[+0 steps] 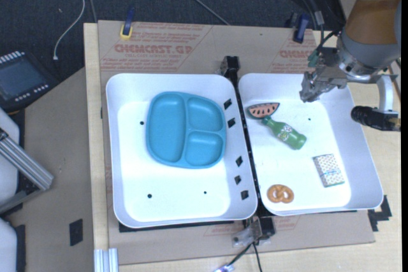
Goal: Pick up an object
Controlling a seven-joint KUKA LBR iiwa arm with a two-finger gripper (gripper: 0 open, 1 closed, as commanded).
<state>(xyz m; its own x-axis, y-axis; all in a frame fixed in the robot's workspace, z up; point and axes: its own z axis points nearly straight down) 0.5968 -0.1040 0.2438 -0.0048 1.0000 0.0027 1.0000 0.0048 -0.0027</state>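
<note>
- The gripper (310,93) is seen over the right bin (357,156), its state not discernible.
- A green bottle (285,131) and watermelon slice (263,110) are seen nearby.

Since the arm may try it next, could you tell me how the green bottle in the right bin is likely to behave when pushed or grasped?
The green bottle lies on its side, so it would probably roll if nudged. Its rounded, smooth-looking body may slip in the claw. It looks like a small toy, likely light.

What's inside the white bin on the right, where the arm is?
In the right bin: a watermelon slice, a green bottle, a pretzel and a small patterned packet. The gripper covers part of the bin's far corner.
</note>
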